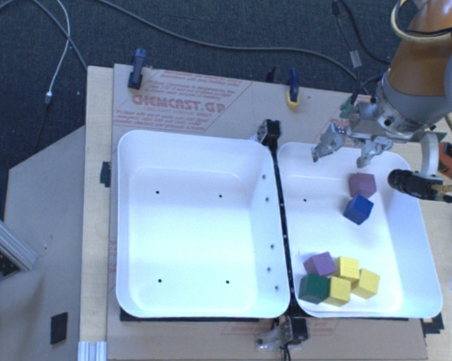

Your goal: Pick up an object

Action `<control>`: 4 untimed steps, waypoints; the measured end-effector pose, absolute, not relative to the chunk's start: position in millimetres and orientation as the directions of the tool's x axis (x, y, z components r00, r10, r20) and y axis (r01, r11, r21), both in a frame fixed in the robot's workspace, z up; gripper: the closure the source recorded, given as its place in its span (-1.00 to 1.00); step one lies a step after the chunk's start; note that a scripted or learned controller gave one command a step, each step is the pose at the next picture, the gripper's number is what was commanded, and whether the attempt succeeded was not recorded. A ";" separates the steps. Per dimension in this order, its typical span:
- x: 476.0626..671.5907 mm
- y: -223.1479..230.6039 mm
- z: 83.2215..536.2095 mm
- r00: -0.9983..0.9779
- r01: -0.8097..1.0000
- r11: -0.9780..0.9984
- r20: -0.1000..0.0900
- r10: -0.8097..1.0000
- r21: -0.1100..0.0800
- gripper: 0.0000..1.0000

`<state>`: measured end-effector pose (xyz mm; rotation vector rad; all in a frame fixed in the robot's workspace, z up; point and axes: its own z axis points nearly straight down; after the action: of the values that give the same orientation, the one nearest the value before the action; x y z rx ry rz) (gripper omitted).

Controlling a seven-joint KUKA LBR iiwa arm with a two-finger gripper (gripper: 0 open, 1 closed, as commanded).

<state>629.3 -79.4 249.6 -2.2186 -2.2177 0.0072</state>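
**Operator:** Object to pick: none is chosen yet, as I read it. Going left to right, the left bin point(195, 228) has bare floor, so there is nothing for me there. Every candidate lies in the right bin point(419, 253).

**Colleague:** How are they laid out?

**Operator:** Near the front wall there is a tight cluster: a green cube point(314, 288), a purple cube point(320, 263) just behind it, and three yellow cubes point(348, 280) touching one another. Packed like that, I judge fingers would struggle to get between them. Farther back, a mauve cube point(362, 184) and a blue cube point(358, 209) sit as a pair, touching or nearly so, well apart from the cluster.

**Colleague:** And the end effector?

**Operator:** The end effector point(343, 152) hangs over the bin's back edge, fingers spread apart with nothing between them, pointing down. It sits near the mauve cube, slightly to its left. I take that as staging above the bin before a descent.

**Colleague:** Which would you go for?

**Operator:** The mauve one, I think: nearest, with free space on its far side. The risk is nudging the blue cube beside it.
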 end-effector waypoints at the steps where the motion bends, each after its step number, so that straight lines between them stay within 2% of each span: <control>1: 630.6 -79.3 253.8 0.000 1.000 0.000 0.000 1.000 0.001 -1.00; 2: 637.8 -75.8 195.6 -0.001 1.000 0.001 0.000 1.000 -0.004 -1.00; 4: 630.4 -79.9 110.0 0.000 1.000 0.000 0.000 1.000 -0.002 -1.00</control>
<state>630.4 -79.9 110.0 -2.2197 -2.2207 0.0022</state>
